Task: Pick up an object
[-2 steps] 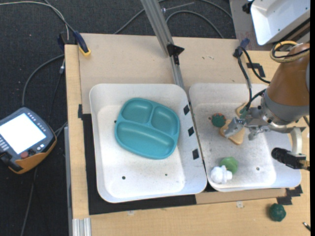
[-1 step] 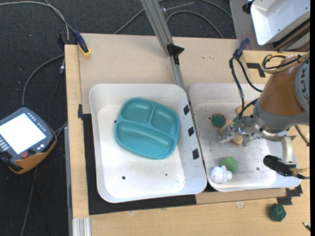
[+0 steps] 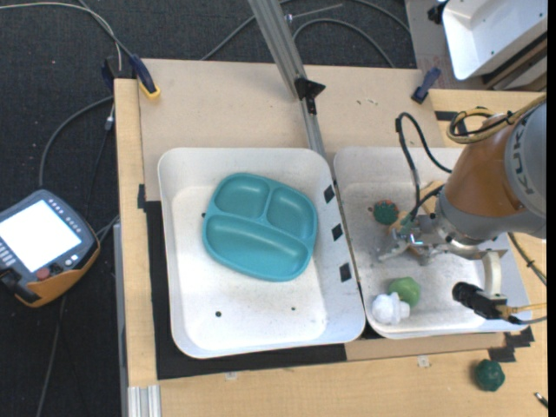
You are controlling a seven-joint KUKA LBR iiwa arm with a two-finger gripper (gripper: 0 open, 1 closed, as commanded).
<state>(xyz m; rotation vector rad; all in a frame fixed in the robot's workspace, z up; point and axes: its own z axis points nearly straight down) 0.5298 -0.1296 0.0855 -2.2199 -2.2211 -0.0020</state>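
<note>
With a white toy point(image 3: 390, 307) and green toy point(image 3: 404, 290) lying nearest in the right bin point(image 3: 434, 324), the pincer point(image 3: 393, 244) is hovering beyond them, its opening unclear, risking closing on nothing.

A robotics lab: wooden bench point(image 3: 217, 102), trailing cables point(image 3: 78, 24), teach pendant point(image 3: 39, 246) on dark carpet point(image 3: 52, 354).

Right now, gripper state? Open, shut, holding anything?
Gripper: low in the right bin, fingers spread open, nothing between them.
</note>
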